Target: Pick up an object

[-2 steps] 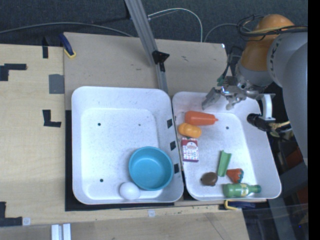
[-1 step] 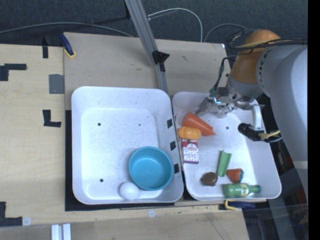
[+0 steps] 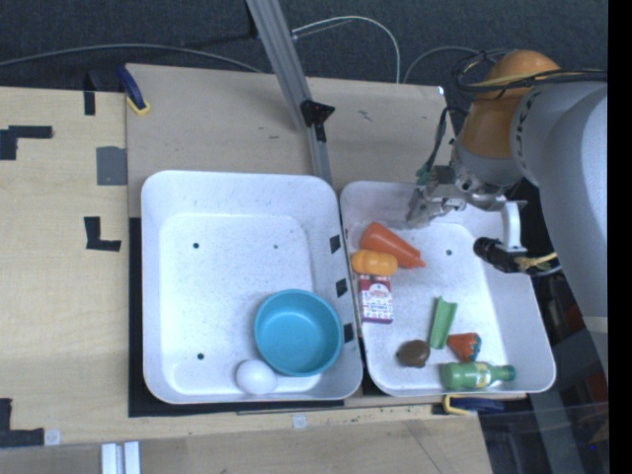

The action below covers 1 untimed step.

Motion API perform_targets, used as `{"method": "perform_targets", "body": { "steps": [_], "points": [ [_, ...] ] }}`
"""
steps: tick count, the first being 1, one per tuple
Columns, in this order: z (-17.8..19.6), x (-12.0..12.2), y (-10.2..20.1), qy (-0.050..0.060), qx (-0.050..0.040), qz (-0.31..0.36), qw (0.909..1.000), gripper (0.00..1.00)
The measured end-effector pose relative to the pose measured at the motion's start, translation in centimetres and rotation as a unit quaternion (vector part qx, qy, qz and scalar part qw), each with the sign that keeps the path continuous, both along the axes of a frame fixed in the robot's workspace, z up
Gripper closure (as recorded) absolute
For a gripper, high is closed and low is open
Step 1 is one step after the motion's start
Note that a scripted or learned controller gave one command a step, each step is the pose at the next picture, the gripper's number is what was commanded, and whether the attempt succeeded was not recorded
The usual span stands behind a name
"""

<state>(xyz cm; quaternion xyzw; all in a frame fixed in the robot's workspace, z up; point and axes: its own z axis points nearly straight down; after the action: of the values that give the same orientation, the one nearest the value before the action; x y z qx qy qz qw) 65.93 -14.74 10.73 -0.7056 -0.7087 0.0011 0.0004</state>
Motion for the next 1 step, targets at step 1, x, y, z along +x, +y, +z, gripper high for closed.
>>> {"method": "perform_targets", "body": {
  "steps": [1],
  "points": [
    [5.12,0.61,0.98,-0.003,0.0005,-0.001,1.0000,1.00]
  ]
}}
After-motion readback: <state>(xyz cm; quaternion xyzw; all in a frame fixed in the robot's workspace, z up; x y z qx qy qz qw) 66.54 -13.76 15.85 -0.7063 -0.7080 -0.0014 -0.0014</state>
